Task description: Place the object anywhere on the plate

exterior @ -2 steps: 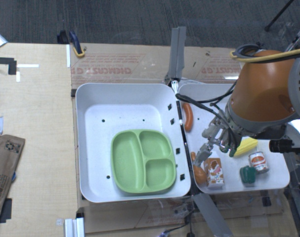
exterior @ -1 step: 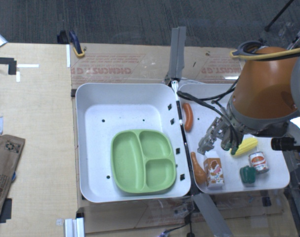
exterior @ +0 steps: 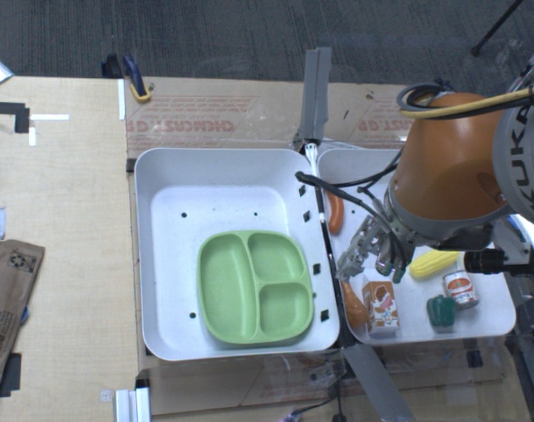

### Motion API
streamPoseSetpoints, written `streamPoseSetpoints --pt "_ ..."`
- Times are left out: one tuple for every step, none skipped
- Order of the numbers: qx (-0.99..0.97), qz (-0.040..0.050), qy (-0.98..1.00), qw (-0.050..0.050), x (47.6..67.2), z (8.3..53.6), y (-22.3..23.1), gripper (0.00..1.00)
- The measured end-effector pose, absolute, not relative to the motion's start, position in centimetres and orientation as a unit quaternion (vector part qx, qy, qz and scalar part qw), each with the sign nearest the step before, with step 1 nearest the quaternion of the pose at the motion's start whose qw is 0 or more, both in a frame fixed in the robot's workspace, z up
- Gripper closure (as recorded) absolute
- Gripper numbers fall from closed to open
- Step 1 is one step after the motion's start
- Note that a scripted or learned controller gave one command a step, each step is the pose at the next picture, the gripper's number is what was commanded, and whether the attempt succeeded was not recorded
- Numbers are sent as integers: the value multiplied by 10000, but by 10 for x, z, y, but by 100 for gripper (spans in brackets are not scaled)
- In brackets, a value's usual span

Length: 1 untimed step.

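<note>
Step in hand, as I read it: picking 1 object out of the right bin (exterior: 504,319) to carry over to the green plate (exterior: 254,285), which sits in the left bin (exterior: 157,236) toward its near-right corner. The plate has 3 compartments and nothing on it yet, so the task looks barely begun.

Gripper (exterior: 378,253) hangs low over the right bin's left half, w/ several items just under or beside it: a small carton (exterior: 382,306) near the bin's front edge, an orange carrot-like piece (exterior: 353,307) touching the carton's left side, a hot dog (exterior: 336,213) along the left wall, a corn cob (exterior: 434,262) to the right, then a can (exterior: 460,289) and a green item (exterior: 442,311) toward the front-right corner. Which 1 is the target I can't tell. I can't tell the tool's state either; the metal parts blur together and nothing is visibly between them.

To do it well: go for 1 item w/ clear room around it, avoid the carton + orange pair since they touch, lift clear of the divider wall between bins, then lower over the plate before letting go.

Arm pose: it reaches in from the right; the orange band (exterior: 447,161) sits over the right bin's back half, wrist pointing down and slightly left, cables looping toward the divider.
</note>
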State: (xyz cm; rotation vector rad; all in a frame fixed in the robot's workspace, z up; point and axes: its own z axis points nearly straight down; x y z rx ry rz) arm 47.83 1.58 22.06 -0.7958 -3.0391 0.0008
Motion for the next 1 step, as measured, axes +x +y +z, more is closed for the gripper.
streamPoseSetpoints --pt "-2646 3 -9644 -9 626 191 -1 100"
